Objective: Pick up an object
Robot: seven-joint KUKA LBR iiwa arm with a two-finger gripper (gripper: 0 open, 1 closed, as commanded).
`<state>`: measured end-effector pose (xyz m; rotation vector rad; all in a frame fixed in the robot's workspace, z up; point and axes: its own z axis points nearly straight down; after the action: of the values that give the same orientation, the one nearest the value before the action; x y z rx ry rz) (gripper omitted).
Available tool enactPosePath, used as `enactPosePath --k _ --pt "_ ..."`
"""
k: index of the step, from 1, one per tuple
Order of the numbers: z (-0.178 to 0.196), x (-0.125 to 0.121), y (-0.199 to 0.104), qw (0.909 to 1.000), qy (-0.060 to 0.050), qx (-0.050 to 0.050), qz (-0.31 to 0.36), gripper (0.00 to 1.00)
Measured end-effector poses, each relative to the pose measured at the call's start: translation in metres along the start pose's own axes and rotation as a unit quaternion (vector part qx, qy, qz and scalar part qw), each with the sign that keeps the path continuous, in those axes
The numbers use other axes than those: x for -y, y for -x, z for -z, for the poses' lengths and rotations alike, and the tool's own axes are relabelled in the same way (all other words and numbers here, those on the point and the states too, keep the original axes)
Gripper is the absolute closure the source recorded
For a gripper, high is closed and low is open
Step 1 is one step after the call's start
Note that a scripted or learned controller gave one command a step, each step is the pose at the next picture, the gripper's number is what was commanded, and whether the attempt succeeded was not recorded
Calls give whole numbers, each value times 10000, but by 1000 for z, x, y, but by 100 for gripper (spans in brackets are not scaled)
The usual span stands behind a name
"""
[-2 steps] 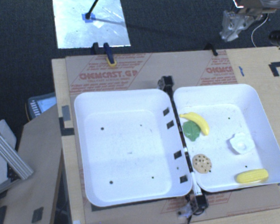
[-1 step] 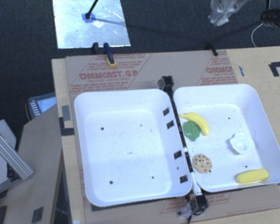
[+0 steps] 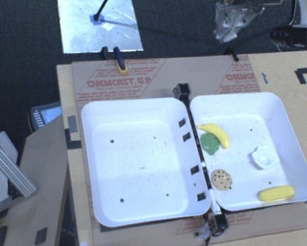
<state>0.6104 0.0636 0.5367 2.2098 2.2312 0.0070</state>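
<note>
2 white bins [image 3: 133, 113] sit on a tan board [image 3: 159, 73] printed with red lettering. In the right-hand bin [image 3: 281, 107] lie a yellow banana [image 3: 216, 134], a green leafy piece [image 3: 209, 143] touching it, a tan cookie [image 3: 221, 179] speckled dark brown, a white object [image 3: 264, 157] and a yellow corn cob [image 3: 276, 193].

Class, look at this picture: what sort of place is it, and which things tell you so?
Probably a robotics lab test bench. Two white bins sit side by side on a board, toy food like a banana lies in one, and a robot hand hangs above.
</note>
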Motion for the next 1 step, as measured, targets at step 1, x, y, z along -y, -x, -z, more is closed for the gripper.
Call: enactPosePath --k 1 --pt "-1 41 -57 10000 -11 -1 3 100"
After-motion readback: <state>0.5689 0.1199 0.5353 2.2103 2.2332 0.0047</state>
